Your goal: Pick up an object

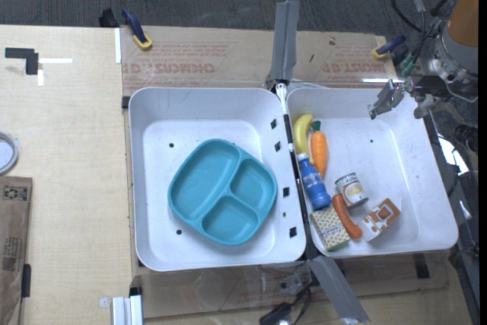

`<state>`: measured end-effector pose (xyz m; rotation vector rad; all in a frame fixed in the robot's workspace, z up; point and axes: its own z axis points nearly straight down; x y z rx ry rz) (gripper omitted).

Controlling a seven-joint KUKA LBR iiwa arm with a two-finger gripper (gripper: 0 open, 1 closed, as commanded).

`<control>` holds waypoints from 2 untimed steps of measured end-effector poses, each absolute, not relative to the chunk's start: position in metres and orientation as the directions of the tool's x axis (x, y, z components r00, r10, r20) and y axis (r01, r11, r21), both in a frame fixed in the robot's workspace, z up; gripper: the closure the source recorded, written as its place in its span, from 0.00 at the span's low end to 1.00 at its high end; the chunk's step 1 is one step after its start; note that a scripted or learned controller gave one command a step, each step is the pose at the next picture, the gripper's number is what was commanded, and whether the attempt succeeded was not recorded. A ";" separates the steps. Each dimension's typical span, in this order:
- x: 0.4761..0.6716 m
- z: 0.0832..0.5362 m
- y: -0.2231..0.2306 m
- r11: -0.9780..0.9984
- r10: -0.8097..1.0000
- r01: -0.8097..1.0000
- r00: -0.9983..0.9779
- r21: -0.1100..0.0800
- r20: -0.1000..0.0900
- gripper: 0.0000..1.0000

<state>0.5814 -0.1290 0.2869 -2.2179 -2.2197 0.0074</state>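
The right bin (pixel 403 156) holds several small items along its left and near side: a yellow banana (pixel 303 129), an orange carrot (pixel 319 151), a blue bottle (pixel 313 183), a tin can (pixel 350 189), a red sausage (pixel 347 218), a green patterned packet (pixel 328 230) and a small brown-and-white carton (pixel 381 218). My gripper (pixel 399 104) hangs over the bin's far right corner, above and to the right of all of them. Its fingers (pixel 378 107) are spread open with nothing between them.
A blue divided plate (pixel 222 192) lies in the left bin (pixel 152 164). A grey post (pixel 285 38) rises at the far end of the wall between the bins. Clamps (pixel 137 30) sit on the cardboard behind. The right bin's middle and right part is bare.
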 end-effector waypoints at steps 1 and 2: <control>0.582 0.293 -0.130 0.002 1.000 1.000 -0.002 -0.011 -0.001 1.00; 0.582 0.293 -0.130 0.002 1.000 1.000 -0.002 -0.011 -0.002 0.00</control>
